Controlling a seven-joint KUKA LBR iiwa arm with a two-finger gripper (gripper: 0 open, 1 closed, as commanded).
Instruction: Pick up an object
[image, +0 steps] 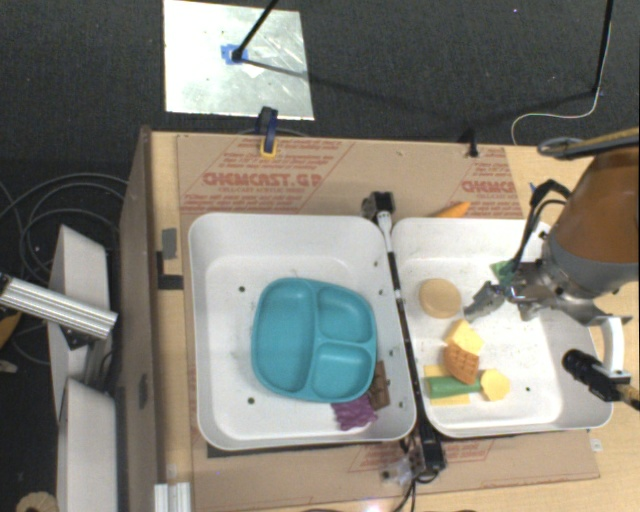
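In the right bin (560, 405) lie a tan round disc (439, 297), a yellow-orange waffle-like block (463, 352), a small yellow piece (494, 384) and a flat green-and-yellow piece (445, 386). My gripper (505, 302) hangs over the bin's middle, just right of the disc and above the block. Its fingers are spread, with nothing between them. A small green object (503, 268) shows at the gripper's upper edge, partly hidden by the wrist.
The left bin (225, 260) holds a teal divided plate (313, 339), with a purple object (351, 413) and a brown piece (380, 388) at its lower right. An orange carrot-like piece (452, 210) lies on the cardboard behind the right bin.
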